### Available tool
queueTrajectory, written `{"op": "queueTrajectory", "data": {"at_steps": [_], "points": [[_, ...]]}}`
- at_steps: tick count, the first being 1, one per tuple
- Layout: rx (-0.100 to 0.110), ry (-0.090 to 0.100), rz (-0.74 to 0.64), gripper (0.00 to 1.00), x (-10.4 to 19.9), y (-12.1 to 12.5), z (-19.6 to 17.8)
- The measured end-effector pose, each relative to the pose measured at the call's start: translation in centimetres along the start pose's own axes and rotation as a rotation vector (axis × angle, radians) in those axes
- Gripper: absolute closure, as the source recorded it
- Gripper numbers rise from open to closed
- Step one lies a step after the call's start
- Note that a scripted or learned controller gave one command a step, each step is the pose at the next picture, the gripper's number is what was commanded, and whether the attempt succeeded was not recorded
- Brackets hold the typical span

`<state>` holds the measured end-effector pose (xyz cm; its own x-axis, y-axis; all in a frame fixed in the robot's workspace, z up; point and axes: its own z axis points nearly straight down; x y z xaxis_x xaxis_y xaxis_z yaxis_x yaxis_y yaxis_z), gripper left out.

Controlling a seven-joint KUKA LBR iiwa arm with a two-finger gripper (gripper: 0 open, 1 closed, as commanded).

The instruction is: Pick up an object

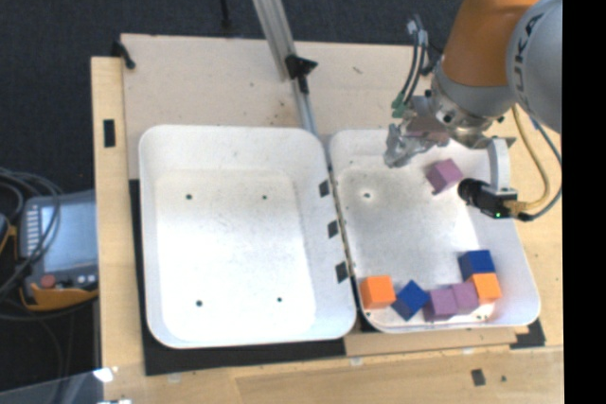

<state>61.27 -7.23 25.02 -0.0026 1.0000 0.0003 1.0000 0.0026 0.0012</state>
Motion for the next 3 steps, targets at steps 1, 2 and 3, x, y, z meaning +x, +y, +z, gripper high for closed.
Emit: {"op": "queueTrajectory", "data": {"at_steps": [1, 2, 3], "points": [[0.001, 0.000, -0.003, 1.00, 5.3, -0.4, 1.2], [-0.001, 0.001, -0.002, 1.00, 10.3, -0.4, 0.1], [0.000, 0.000, -0.005, 1.00, 16.0, 0.0, 1.2]]}}
